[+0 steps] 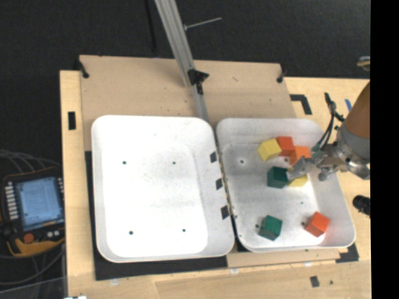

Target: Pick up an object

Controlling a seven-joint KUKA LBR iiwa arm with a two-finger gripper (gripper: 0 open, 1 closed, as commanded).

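- Progress: I judge the pick not yet made; every block I can see rests on the floor of the right bin (249, 229).
- Gripper (303, 167): low over the block cluster; I cannot tell its opening.
- Nearest candidates: green block (277, 178) and yellow block (298, 181), just beside the gripper.
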